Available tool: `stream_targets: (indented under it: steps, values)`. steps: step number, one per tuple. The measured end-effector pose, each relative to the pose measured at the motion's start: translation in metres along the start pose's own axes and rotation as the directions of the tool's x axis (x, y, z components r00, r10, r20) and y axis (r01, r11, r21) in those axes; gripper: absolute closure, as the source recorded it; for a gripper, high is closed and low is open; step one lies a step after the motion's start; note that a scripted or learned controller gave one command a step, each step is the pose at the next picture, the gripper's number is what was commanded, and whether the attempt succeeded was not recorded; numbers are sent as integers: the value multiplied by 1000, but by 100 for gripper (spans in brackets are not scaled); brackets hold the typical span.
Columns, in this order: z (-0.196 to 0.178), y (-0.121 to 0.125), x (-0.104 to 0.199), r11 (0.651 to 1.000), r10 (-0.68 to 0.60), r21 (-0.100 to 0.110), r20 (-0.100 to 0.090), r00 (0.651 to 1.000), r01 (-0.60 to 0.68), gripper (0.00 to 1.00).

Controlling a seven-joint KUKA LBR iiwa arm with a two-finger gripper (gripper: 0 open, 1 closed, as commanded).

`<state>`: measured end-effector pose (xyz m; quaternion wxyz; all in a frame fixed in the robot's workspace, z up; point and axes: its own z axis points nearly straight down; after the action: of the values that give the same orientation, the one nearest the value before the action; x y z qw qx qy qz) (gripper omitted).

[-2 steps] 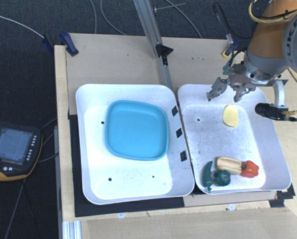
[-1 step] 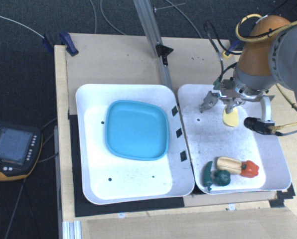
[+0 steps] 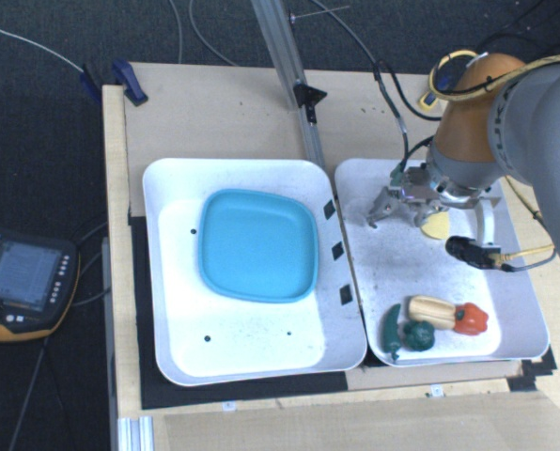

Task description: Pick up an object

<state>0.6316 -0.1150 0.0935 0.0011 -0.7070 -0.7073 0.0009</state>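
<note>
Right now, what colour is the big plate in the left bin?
The plate is light blue, shown clearly in the camera view.

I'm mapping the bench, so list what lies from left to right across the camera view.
Handheld controller → blue plate in the left bin → green toy → red-tipped toy in the right bin.

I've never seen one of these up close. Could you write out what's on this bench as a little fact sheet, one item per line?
Arm: grey with an orange band, reaching in from the right
Gripper: over the far part of the right bin
Left bin: holds a blue plate
Near the gripper: a small yellow object, partly hidden
Right bin, near edge: a green toy vegetable, a tan piece, a red piece, lying together
Left of the bench: a handheld control pad
</note>
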Motion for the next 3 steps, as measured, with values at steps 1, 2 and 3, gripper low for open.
stream_targets:
  steps: [1,2,3]
  values:
    - [-13,1,0,1000,0,-5,0,1000,0,100]
    - [-75,0,-6,1000,1,-9,1,1000,-1,100]
    - [-121,8,-9,1000,0,-8,1,1000,0,100]
